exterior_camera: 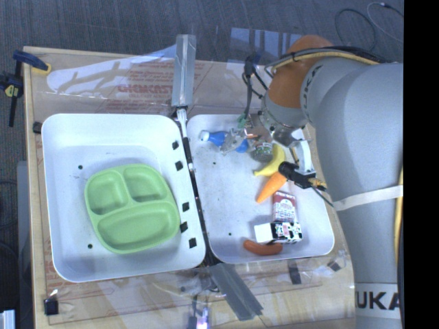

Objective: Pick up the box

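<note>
- Jaws can't be made out; the gripper (pixel 255 140) sits low at the right bin's far edge.
- Small red-and-white carton box (pixel 284 207) lies near the front, between an orange carrot (pixel 269 189) and a black-and-white carton (pixel 279 232).
- Green divided plate (pixel 132 208) sits in the left white bin (pixel 58 136).
- "UKA" shows on the arm.

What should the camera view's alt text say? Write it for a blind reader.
A grey robot arm reaches over the right bin, which holds a small box, a banana, a carrot and a sausage. The left bin holds a green divided plate.
</note>
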You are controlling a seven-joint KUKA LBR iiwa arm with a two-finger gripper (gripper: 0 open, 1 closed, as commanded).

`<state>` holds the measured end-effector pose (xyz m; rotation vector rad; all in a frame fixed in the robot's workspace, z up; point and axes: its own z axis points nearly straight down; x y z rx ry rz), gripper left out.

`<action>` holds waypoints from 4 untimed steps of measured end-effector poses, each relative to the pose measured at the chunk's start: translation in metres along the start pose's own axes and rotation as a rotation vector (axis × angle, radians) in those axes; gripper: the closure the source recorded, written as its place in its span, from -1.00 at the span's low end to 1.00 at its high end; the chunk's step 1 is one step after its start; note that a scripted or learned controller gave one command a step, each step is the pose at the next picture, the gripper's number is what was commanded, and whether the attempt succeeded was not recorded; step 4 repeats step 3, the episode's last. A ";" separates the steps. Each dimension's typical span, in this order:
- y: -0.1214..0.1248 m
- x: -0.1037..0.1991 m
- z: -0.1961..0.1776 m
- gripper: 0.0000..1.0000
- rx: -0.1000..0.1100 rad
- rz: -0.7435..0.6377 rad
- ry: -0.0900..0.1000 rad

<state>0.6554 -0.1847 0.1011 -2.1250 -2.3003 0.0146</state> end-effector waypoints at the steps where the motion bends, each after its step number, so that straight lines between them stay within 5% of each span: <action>1: 0.007 0.082 -0.022 1.00 -0.008 0.082 0.001; 2: 0.008 0.084 -0.032 1.00 -0.006 0.076 0.002; 3: -0.083 0.102 -0.089 1.00 -0.009 0.221 0.001; 4: -0.083 0.102 -0.089 1.00 -0.009 0.221 0.001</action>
